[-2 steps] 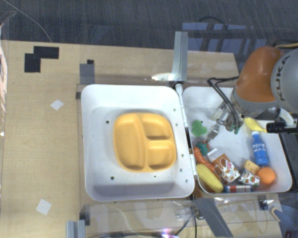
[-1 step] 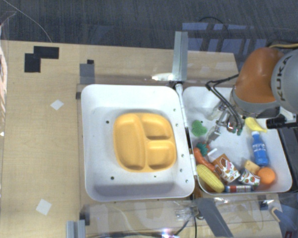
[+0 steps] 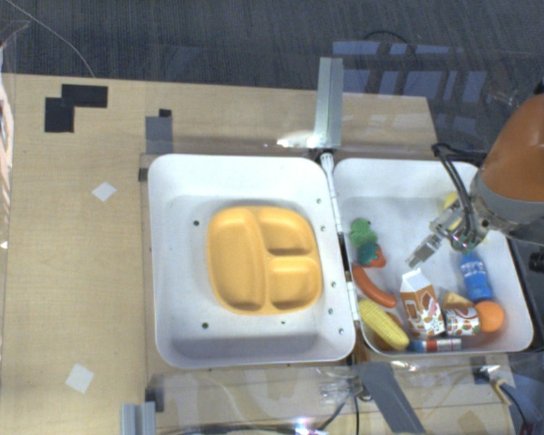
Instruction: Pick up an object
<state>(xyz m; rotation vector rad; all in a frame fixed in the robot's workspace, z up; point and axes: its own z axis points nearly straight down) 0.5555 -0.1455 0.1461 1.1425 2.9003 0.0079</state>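
The right bin (image 3: 394, 188) holds several toy foods. A carrot with a green top (image 3: 366, 241) lies by the bin's left wall. Below it come a red hot dog (image 3: 377, 287) and a yellow corn cob (image 3: 383, 323). An orange-and-white carton (image 3: 422, 307) stands near the front, with a red-and-blue marker (image 3: 435, 343) at the front wall. A blue bottle (image 3: 474, 276) and an orange (image 3: 490, 316) sit at the right. My gripper (image 3: 440, 238) hangs over the bin's middle, just above the carton and left of the bottle, with nothing seen in it.
The left bin (image 3: 177, 243) carries a yellow divided plate (image 3: 263, 257). A metal post (image 3: 329, 107) rises behind the seam between the bins. The orange-banded arm (image 3: 526, 161) covers the right bin's far right corner. Black tape marks (image 3: 72, 105) lie on the bench at the back left.
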